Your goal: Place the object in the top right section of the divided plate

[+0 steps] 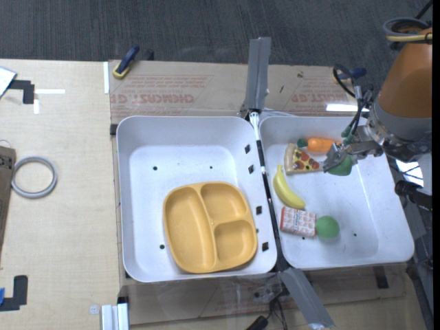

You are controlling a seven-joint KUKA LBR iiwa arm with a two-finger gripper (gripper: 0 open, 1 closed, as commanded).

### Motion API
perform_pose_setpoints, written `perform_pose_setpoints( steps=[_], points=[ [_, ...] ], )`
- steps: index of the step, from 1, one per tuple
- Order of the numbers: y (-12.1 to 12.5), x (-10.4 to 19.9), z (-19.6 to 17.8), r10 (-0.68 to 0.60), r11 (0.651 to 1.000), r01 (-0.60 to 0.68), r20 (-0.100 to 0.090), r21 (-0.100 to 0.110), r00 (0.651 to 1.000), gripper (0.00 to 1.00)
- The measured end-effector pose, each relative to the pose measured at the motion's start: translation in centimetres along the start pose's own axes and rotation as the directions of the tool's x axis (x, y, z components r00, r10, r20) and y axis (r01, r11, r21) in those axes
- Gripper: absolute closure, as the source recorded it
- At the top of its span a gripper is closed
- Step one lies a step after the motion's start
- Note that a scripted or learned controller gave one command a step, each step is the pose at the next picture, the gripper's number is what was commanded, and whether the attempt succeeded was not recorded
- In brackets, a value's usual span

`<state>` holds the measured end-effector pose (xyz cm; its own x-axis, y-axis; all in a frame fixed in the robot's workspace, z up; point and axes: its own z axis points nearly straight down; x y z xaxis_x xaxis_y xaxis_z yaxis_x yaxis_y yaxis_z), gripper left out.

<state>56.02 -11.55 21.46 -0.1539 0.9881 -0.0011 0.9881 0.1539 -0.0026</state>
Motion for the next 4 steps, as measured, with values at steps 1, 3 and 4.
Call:
perform_pose_setpoints(
  steps=[1, 3, 4],
  points=[
    [1.7, 5.9, 2.4, -0.224, 0.975, 0.224, -0.001, 0.001, 0.975, 1.00],
    [-0.1, 17.1, 2.3, -0.730, 0.683, 0.730, 0.001, -0.002, 0.683, 1.00],
    [-3.6, 23.2, 2.7, -0.882, 0.471, 0.882, 0.001, -0.002, 0.471, 1.00]
  ],
)
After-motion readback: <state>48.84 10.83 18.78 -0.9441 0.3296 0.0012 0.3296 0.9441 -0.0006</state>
